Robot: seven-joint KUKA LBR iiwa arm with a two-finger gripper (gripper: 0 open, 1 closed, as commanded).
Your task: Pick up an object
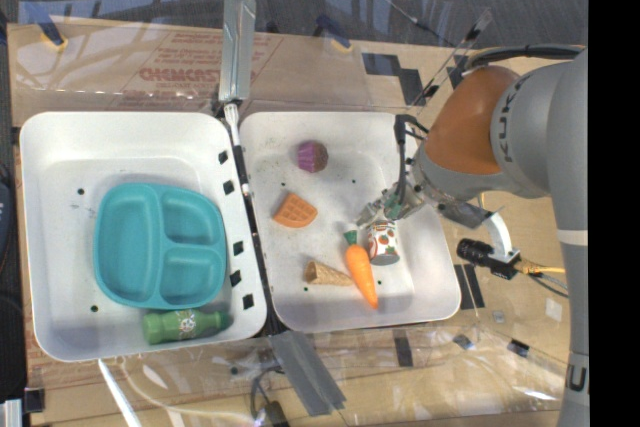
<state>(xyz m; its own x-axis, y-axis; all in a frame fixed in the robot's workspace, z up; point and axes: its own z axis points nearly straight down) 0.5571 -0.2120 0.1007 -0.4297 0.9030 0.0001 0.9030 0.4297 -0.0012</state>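
End effector: end effector low in the right bin, just above a small white patterned object; how far it is spread cannot be told.
Carrot: carrot lies beside that object, tip toward the bin's near wall.
Cone: cone left of the carrot.
Waffle piece: orange waffle piece mid-bin.
Purple ball: purple ball farther back.
Left bin: left bin holds a teal divided plate and a green bottle.
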